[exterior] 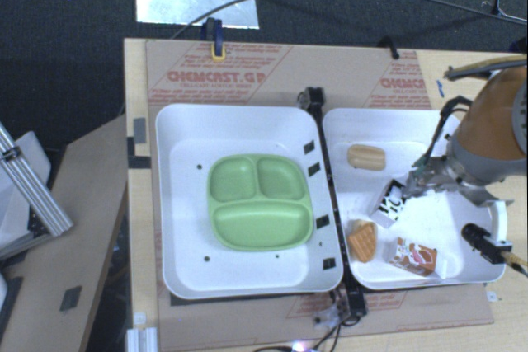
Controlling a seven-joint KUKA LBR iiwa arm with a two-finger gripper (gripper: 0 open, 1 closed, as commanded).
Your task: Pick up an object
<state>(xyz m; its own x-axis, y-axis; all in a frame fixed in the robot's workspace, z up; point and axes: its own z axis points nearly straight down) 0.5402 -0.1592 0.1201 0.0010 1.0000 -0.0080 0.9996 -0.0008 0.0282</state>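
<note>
Camera view: 2 white bins side by side. Left bin [177,177] holds a green tray [260,202] w/ 3 compartments, nothing in it. Right bin [470,272] holds 4 items: tan bun [366,157] near the back, black/white carton [390,203] mid-bin, waffle [362,241] at front by the divider, red/white packet [415,256] front centre.

Arm comes in from the right, low over the right bin. Gripper [410,187] tip sits right at the carton's upper-right end, looks touching or nearly so. I can't tell how wide the fingers are; tip is too small and blurred against the carton. Carton not visibly between fingers, so I don't log a hold.

My read: carton is the likely target, grasp not yet confirmed.

Risks as I judge them:
- Contact is at the carton's end, not its middle, so it may pivot or slip out on lift.
- Carton lies tilted; fingers may push it toward the waffle rather than clamp it.
- Small, light box could skid on the smooth bin floor.
- Closing off-centre may give an empty lift.
</note>
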